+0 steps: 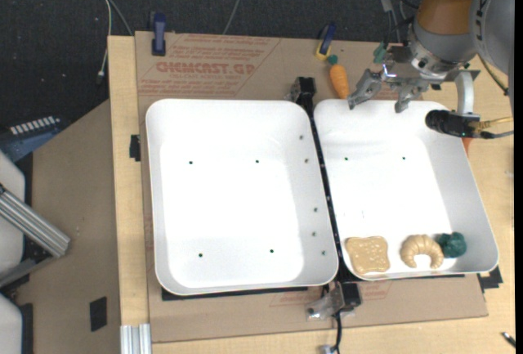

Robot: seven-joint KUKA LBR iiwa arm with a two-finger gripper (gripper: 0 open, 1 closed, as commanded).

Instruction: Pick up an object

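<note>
**Pincer released at the far rim of the right bin; three objects left at the near edge**

Three loose objects are counted in the right bin (400, 197), all in one row along its near wall and well apart from the pincer (382, 97), at the opposite end of the bin from it. One flat tan toast-shaped piece (367, 254) is seen towards the view's left of that row. One pale croissant (422, 251) is placed just beside it. One dark green object (451, 244) is set against the croissant's other end, near the bin's corner; its shape cannot be told. None of the three is touched by the pincer.

The pincer is held above the far rim of the same bin with its two fingers (359, 96) spread apart, and nothing is gripped between them. The arm (449, 5), grey with an orange band, is brought in from the view's right.

One orange carrot-shaped object (338, 81) is found outside both bins, just beside the pincer on its view-left side, on the cardboard sheet (204, 66) that is laid over the surface (82, 205).

One left bin (229, 197) is set further to that side, touching the right bin along their shared edge. Two blue clamps are fixed at the cardboard's far edge, one (327, 38) near the pincer and one (158, 33) well apart from it. One black clip (304, 87) is seated between the bins' far corners. No obstruction is seen between the pincer and the three objects.
</note>
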